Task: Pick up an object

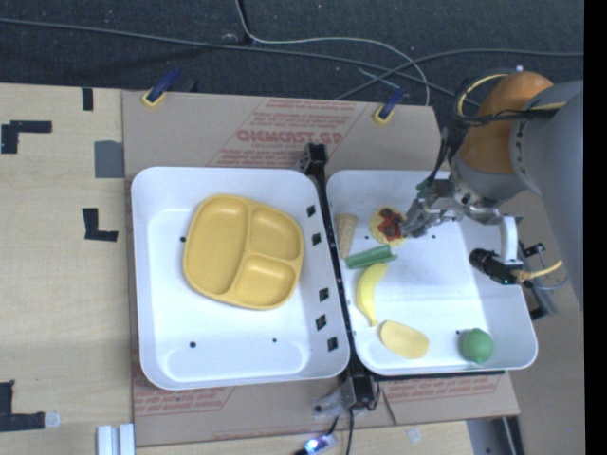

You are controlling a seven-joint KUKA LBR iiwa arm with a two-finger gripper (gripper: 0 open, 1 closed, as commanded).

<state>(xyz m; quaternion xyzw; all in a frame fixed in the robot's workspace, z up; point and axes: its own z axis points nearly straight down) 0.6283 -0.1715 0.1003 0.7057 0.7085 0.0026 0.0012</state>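
My gripper [414,219] is low in the right bin [446,297], right beside a small red and yellow toy food [388,225] near the bin's upper middle. Whether it touches that piece I cannot tell. Below it lie a green bean-like piece [369,256], a yellow banana [369,292], a pale yellow chip-like piece [404,339] and a green ball [477,345]. A tan cone-shaped item [345,229] rests by the bin's left wall.
The left bin [161,282] holds a yellow divided plate [243,251]. A black clip divider runs between the bins. Cables cross the dark floor above the bench, and the arm's grey body and orange band fill the right.
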